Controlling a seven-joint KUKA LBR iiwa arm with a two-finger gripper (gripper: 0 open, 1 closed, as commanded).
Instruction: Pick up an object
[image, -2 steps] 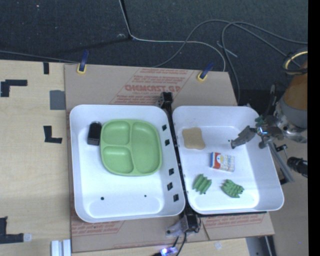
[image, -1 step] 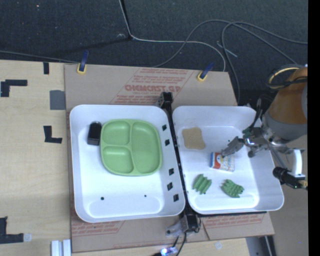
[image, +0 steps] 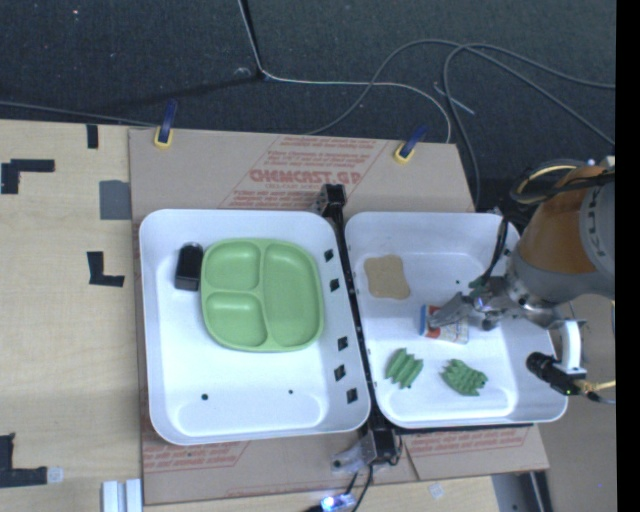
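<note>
My gripper (image: 452, 320) reaches in from the right, low over the middle of the right bin (image: 440, 228). A small red, white and blue object (image: 431, 322) lies right at its tip, touching or nearly touching it. A tan flat square (image: 386, 277) lies up and to the left of the gripper. Two green ribbed pieces sit below it near the bin's front: one (image: 404, 368) on the left and one (image: 464, 378) on the right.
The left bin (image: 160, 330) holds a green divided plate (image: 263, 295) and a small black block (image: 189, 266) at the plate's left. A black clip divider (image: 345, 310) runs between the bins. The grey arm and its orange band (image: 555, 245) cover the right bin's right side.
</note>
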